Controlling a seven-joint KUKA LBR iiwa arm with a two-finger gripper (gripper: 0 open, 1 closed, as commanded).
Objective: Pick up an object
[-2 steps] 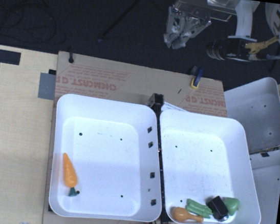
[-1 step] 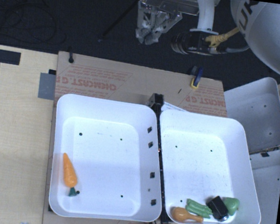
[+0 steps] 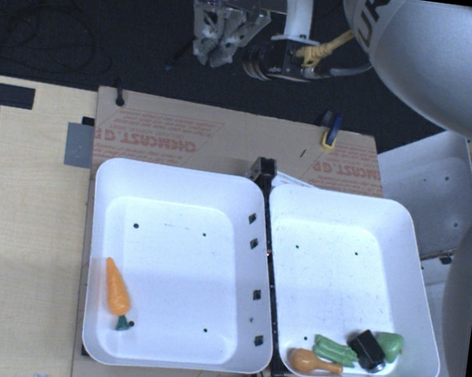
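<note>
A toy carrot (image 3: 117, 287) with a small green top lies in the left bin (image 3: 180, 186), near its front left corner. In the front right corner of the right bin (image 3: 346, 209) several small things cluster: an orange pear-shaped piece (image 3: 313, 362), a green pod (image 3: 335, 351), a black block (image 3: 367, 350) and a green piece (image 3: 390, 343). My gripper (image 3: 224, 41) hangs high at the top of the view, beyond the far edge of the bench and well away from both bins. I see no object at it.
The bins stand side by side on a cardboard sheet (image 3: 225, 143), joined by a black divider (image 3: 261, 257). A blue and yellow clamp (image 3: 331, 131) sits at the sheet's far edge. The arm's grey body (image 3: 438, 55) fills the upper right.
</note>
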